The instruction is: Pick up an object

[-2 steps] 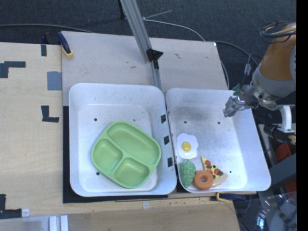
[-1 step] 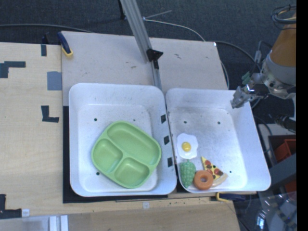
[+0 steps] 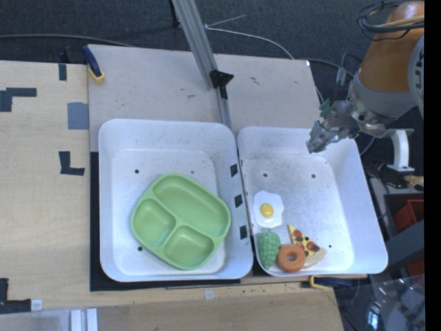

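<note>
The gripper [image 3: 318, 143] hangs over the far corner of the right bin [image 3: 344, 185]; I cannot tell how its jaws stand. Toy egg [image 3: 267, 209], donut [image 3: 291, 257] and pizza slice [image 3: 304, 243] lie at that bin's near edge.

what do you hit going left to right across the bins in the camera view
green divided plate → fried egg → pizza slice → claw, over the right bin's far corner.
</note>
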